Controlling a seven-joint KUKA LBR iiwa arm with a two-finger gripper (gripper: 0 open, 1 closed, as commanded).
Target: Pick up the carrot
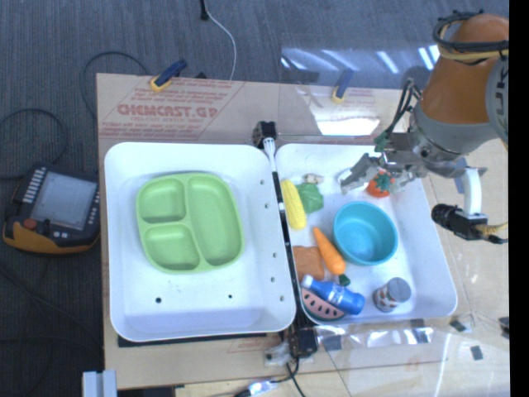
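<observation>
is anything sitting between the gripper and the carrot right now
Yes. The blue bowl sits between the gripper, which is over the far end of the right bin, and the carrot, which lies against the bowl's left side. An approach from above looks unobstructed.

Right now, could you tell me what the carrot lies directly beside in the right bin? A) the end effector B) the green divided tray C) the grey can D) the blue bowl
D: the carrot lies against the left side of the blue bowl.
</observation>
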